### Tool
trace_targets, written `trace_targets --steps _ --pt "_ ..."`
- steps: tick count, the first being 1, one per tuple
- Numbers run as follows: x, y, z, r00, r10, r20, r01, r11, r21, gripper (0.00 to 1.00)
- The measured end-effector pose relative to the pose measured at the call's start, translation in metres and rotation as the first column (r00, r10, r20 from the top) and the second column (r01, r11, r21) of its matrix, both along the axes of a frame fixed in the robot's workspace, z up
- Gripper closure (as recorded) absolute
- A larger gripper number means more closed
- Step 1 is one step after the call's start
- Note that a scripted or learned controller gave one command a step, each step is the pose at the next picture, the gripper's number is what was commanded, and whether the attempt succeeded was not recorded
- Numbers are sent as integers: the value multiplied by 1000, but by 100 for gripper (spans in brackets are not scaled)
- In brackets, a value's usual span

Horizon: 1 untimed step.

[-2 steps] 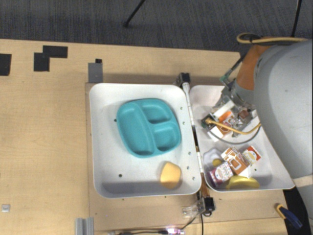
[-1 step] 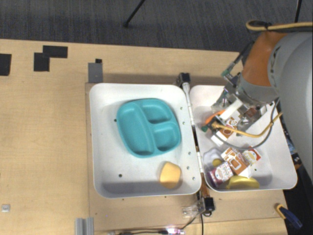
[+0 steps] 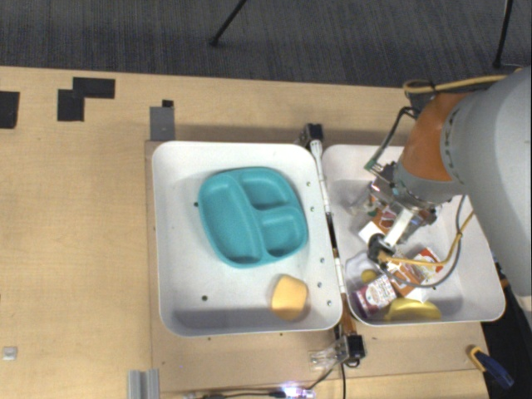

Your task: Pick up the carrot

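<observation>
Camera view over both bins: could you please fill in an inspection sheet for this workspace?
Surface: wooden bench bearing a left bin and a right bin, both white.
Job's things: an orange item in the right bin's pile may be the carrot; too cluttered to be sure.
Clutter: teal divided plate and yellow-orange block in the left bin; purple item and yellow item in the right bin.
Grippers: gripper low over the right bin's pile; no hold visible.
Cables: thin cable at the bench's near edge.
Surroundings: dark carpet beyond the bench; black marks on the benchtop.
</observation>
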<state>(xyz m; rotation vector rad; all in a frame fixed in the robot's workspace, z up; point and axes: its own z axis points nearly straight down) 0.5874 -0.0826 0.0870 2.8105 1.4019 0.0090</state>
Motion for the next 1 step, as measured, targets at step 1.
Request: trace_targets --steps 1 --pt "35 -60 68 970 242 1 -242 970 -7 0"
